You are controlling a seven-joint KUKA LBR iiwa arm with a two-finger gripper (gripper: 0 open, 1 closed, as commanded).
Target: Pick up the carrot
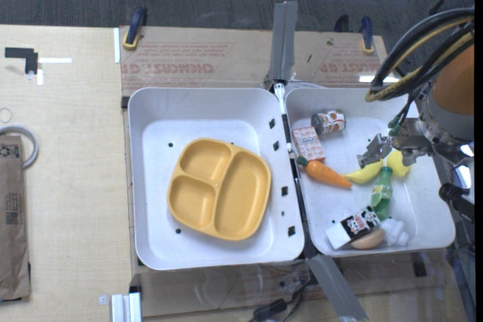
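Observation:
The carrot (327,173) is orange with a small green top and lies in the right bin (430,243), near its left wall, pointing down to the right. Its tip touches a yellow banana (367,174). My gripper (375,151) hangs over the right half of that bin, above the banana's upper end and a little to the right of the carrot, apart from it. Nothing shows in its grasp.
Also in the right bin are a pink carton (308,143), a small can (329,121), a green bottle (381,197), a black-and-white box (351,228) and a tan roll (368,240). The left bin (151,132) holds a yellow divided plate (219,188).

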